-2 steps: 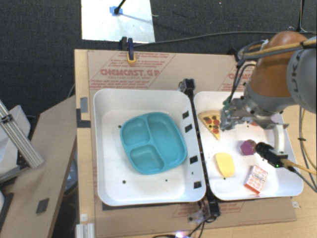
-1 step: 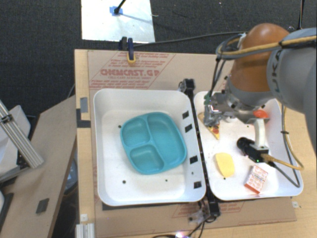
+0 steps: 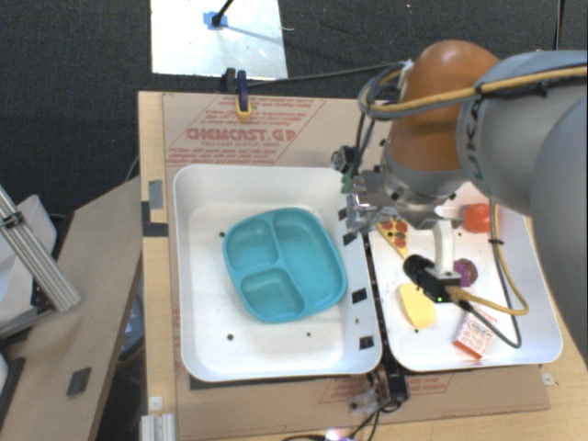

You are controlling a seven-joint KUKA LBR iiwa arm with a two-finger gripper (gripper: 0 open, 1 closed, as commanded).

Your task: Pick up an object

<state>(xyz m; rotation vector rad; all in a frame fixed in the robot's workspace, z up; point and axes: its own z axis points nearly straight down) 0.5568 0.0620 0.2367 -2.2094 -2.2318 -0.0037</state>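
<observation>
So, the gripper (image 3: 361, 209) is seen low over the divide between the two bins, by the upper inner corner of the right bin (image 3: 537, 338). The grey arm (image 3: 542, 127) is stretched across that bin's top part. Whether the claw is wide or narrow can't be told from here, since it's tucked under the wrist.

Stuff to grab is spread over both bins. A teal divided plate (image 3: 285, 263) is laid flat in the middle of the left bin (image 3: 207, 338), well apart from everything else. In the right bin, a small red-and-yellow spotted piece (image 3: 395, 233) is found just beside the gripper. An orange item (image 3: 477, 217) is further right, with a purple item (image 3: 466, 270) below it. A yellow item (image 3: 419, 308), maybe a banana, is near the front, and a red-and-white packet (image 3: 475, 337) is just right of it.
</observation>
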